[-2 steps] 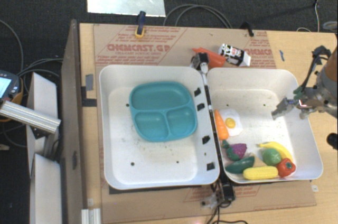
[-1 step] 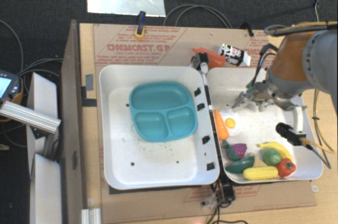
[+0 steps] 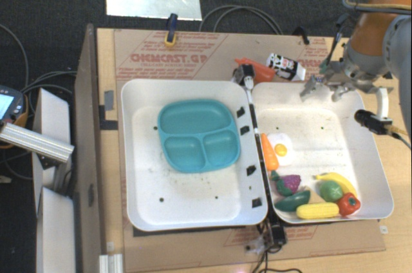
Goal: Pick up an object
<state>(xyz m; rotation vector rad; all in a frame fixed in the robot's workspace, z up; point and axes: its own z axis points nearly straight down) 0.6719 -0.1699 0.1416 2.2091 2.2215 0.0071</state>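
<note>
The gripper [image 3: 325, 89] hangs over the far edge of the right bin [image 3: 370, 156], and its two fingers look spread apart with nothing between them. All the toy food sits well away from it, bunched at the bin's near end: a carrot [image 3: 268, 151] along the left wall, a fried egg [image 3: 279, 148] just beside it, then a purple grape bunch [image 3: 289, 183], a dark green cucumber [image 3: 293, 201], a yellow corn cob [image 3: 316, 210], a green pepper [image 3: 331, 190], a banana [image 3: 340, 181] and a red tomato [image 3: 349, 203]. The left bin [image 3: 145, 201] holds a teal divided plate [image 3: 198, 135].
</note>
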